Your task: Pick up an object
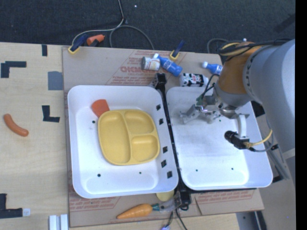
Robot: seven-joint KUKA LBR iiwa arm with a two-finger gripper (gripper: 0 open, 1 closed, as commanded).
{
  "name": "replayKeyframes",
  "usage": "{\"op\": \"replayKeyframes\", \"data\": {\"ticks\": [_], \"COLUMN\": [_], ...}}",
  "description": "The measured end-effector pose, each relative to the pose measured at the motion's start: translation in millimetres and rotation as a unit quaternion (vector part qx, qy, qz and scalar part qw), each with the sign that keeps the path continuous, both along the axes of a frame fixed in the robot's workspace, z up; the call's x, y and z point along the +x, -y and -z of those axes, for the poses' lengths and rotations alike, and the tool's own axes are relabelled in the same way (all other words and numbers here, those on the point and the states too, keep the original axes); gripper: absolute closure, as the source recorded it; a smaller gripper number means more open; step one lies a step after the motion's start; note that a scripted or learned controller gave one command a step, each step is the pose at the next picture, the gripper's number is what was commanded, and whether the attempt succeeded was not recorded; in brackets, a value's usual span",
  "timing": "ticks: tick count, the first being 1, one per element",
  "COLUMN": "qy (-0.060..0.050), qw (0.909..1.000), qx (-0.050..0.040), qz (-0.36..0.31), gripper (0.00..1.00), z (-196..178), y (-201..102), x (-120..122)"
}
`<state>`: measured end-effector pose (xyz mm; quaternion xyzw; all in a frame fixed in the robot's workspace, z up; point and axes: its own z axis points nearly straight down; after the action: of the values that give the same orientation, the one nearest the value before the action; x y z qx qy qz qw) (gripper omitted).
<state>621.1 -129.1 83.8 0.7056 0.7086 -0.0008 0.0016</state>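
**Gripper over the right bin, the objects in the left**

Your arm reaches in from the right and its gripper (194, 113) sits low over the far-left part of the right bin (216, 171). How wide its jaws stand cannot be told from this angle, and nothing can be seen between them.

Look at what there is to take. The left bin (79, 128) holds two things: one yellow divided plate (128, 136) lying flat near its middle, and one orange block (100, 107) at the plate's far-left corner, touching or just tucked under its rim. No loose object can be made out on the right bin's floor beneath the gripper.

So the relation that matters: both candidates lie to the gripper's left, across the divider (165, 123) between the bins. The plate is the nearer; its long axis runs roughly from the far-left corner of its bin toward the near-right. The block is small and, in my judgement, the easier grasp.

Outside the bins, one sausage-shaped toy (16, 125) lies on the bench at the left edge, and one carrot (135, 211) by the near edge.
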Motion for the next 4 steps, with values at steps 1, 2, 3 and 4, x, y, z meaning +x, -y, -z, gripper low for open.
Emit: {"op": "replayKeyframes", "data": {"ticks": [1, 2, 3, 4], "qy": [0.002, 0.001, 0.004, -0.002], "qw": [1.0, 1.0, 1.0, 1.0], "qx": [0.0011, 0.0007, -0.0006, 0.0033], "qz": [0.0, 0.0, 0.003, -0.003], "gripper": [0.0, 1.0, 1.0, 1.0], "z": [-2, -12, -122, -99], "y": [-21, -20, 24, -87], "x": [50, 48, 37, 30]}}
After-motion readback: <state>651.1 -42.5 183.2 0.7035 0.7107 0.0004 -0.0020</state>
